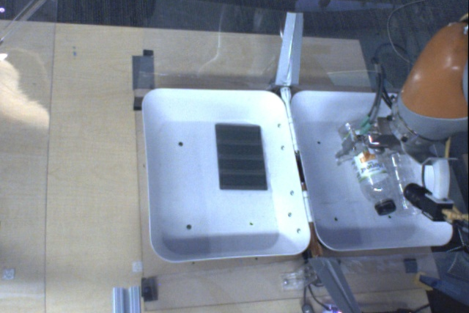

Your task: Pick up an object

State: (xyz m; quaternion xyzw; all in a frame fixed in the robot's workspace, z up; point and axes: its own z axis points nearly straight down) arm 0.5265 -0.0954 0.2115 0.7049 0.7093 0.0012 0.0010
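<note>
Two white bins are sitting side by side, the left bin [157, 179] and the right bin [322, 157]. The arm [440, 77] is reaching in from the right and hanging over the right bin. A black ridged mat [240, 156] is lying flat in the middle of the left bin. A clear bottle [371, 171] is lying on its side in the right bin. The gripper [360, 137] is hovering right at the bottle's far end, and I am not managing to tell whether it is spread or closed. The bottle's small black cap [385, 207] is pointing toward the near wall. To me this is looking like the approach step. The next move is calling for a centred squeeze across the slippery, round bottle body before any lift.
</note>
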